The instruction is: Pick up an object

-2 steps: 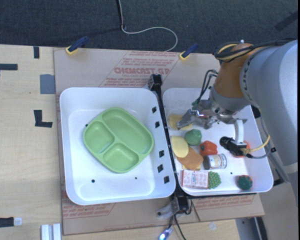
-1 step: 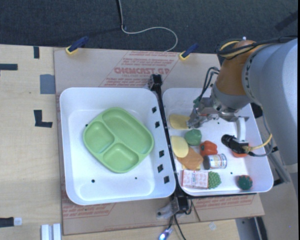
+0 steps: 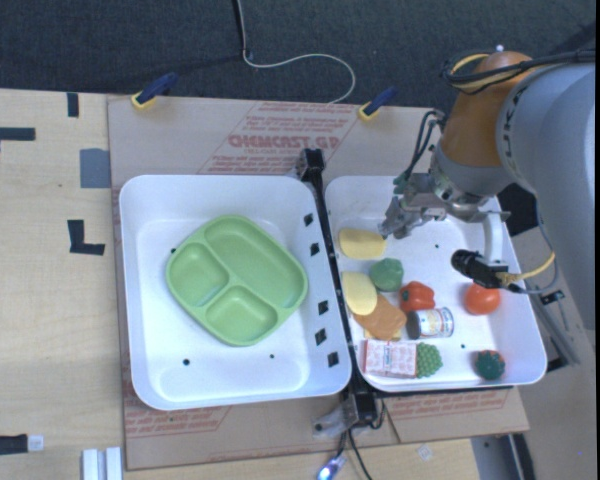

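yellow object (image 3: 361, 244) lies just beside the hand (image 3: 397, 222), to its lower left; green ball (image 3: 387, 273) sits below the hand; whether the hand is clenched, i cannot tell

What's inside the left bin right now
The left bin holds one green divided tray, lying tilted, its three compartments bare. Around it the bin's white floor shows. Whatever lies beneath the tray is covered, so I can't tell.

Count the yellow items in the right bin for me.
2. One yellow piece lies near the bin's left wall, just below the gripper. The other lies lower along the same wall, partly overlapping an orange piece. More may be hidden under the pile.
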Tool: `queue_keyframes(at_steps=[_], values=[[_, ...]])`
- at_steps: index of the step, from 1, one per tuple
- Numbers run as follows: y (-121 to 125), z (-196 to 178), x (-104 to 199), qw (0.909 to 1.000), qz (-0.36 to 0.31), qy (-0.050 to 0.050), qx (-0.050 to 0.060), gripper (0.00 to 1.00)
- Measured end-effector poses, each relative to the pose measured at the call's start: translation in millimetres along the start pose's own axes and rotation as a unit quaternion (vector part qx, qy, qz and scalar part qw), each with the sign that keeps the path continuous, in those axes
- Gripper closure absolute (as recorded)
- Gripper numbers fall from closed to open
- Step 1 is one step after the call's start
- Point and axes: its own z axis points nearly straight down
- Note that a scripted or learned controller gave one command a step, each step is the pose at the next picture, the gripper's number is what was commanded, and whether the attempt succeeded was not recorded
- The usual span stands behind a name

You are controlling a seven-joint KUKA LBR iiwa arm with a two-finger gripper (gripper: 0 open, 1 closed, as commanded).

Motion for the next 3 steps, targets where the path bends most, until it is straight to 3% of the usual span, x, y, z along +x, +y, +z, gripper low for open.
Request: queue_keyframes(at_steps=[2, 3], values=[[-2.7, -86.0, -3.4, 1.0, 0.0, 0.0, 0.0, 1.0], [-29.6, -95.6, 41.4, 1.0, -0.002, 0.001, 0.003, 1.0]])
